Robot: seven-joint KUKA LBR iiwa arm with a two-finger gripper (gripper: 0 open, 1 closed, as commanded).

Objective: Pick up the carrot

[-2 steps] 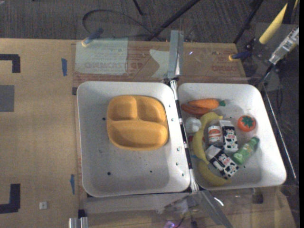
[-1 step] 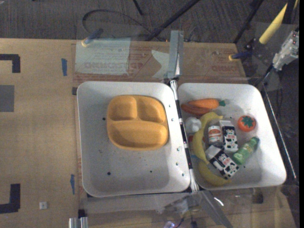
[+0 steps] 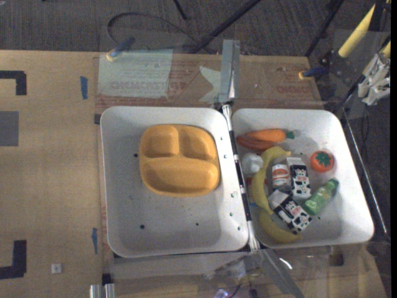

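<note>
The orange toy carrot with a green tip lies on its side in the far left part of the right shallow white bin, close to the wall it shares with the left white bin, green end toward the right. It rests against a reddish item just in front of it and near a curved yellow toy banana. Small black-and-white cartons, a green bottle and a round orange-red toy with a green top lie farther right. The left bin holds a yellow-orange divided plastic plate. Both bins sit on the wooden counter. The pale gripper hangs at the right edge, well apart from the carrot; I cannot tell its state.
</note>
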